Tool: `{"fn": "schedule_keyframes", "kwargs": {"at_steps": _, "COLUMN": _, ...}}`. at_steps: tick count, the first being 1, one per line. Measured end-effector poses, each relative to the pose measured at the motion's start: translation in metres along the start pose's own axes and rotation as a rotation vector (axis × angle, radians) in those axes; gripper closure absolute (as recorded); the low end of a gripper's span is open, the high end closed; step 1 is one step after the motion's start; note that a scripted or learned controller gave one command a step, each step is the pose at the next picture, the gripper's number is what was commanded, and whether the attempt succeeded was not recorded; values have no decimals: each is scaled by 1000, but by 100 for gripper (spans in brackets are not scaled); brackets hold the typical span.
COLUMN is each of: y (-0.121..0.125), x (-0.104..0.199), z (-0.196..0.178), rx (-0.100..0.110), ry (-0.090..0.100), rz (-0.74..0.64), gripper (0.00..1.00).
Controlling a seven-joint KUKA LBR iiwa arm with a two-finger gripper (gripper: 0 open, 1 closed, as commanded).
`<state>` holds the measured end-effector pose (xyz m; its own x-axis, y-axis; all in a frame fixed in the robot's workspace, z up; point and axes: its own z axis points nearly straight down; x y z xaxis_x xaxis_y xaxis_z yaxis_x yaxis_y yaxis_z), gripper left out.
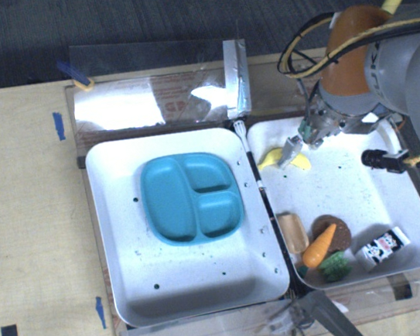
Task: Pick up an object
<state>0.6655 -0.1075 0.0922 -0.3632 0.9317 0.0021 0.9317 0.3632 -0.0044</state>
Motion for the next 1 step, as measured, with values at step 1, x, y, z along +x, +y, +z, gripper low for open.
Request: {"fn": "schedule_keyframes", "kwargs": {"at_steps": 1, "y": -1, "x": 1, "z": -12, "rx": 8, "ry": 2, "rz": -4, "gripper": 100}}
